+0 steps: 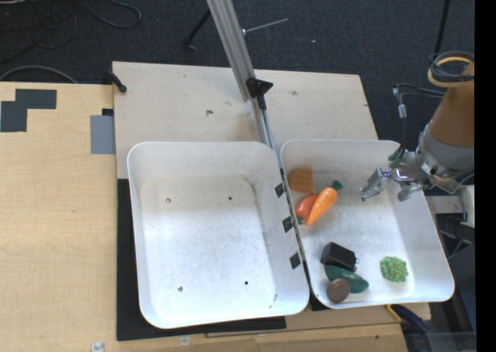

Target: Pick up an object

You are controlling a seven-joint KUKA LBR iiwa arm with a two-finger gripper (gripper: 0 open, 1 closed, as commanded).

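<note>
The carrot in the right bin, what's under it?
The carrot lies tilted across a red object, covering its right side. What that red object is, and whether anything else sits beneath, cannot be told.

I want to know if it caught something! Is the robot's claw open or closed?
Gripper: open, holding nothing, above the right bin.
</note>
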